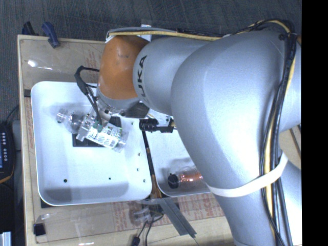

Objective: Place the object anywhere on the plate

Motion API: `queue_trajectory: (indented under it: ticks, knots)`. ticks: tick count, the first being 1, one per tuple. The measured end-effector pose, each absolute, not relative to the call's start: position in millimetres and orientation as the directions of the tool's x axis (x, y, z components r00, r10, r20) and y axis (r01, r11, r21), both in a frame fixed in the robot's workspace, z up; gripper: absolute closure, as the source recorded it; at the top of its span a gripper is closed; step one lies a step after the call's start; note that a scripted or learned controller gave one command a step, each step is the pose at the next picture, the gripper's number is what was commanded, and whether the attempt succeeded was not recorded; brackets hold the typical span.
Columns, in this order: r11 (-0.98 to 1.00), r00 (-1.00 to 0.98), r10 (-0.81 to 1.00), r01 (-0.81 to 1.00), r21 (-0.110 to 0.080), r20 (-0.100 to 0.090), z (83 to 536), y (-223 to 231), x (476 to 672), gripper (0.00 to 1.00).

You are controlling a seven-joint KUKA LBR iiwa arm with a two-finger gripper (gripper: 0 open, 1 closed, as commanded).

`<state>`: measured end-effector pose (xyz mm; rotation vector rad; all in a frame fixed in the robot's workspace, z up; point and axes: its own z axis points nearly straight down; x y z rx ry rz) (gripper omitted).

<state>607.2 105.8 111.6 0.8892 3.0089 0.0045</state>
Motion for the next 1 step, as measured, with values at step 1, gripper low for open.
queue_trajectory:
  ticks: [1]
  knots:
    - [0.976, -0.976, 0.22, 0.22, 0.0, -0.002, 192.3, 84.9, 605.3, 1.0]
